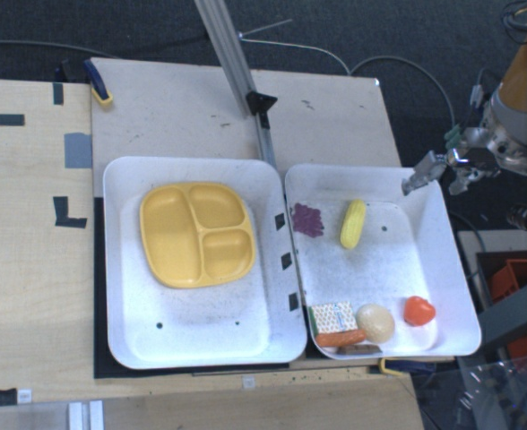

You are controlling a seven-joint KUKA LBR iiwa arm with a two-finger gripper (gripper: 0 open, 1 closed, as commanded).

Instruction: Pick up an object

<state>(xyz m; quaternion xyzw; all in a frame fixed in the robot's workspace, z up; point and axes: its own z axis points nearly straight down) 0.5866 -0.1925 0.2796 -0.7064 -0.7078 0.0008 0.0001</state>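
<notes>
Gripper (441,170) open, empty, over right bin (443,240) rim; corn (353,224), grapes (307,219) inside.

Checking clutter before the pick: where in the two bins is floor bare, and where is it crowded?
Right bin: bare middle between corn and tomato; crowded near edge around egg. Left bin: bare strip below the yellow tray.

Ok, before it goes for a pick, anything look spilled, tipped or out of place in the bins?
Nothing stands out. The yellow divided plate lies flat in the left bin. In the right bin, the corn and purple grapes lie apart, and the other items cluster at the near edge. The gripper hovers by the bin's far right corner.
</notes>
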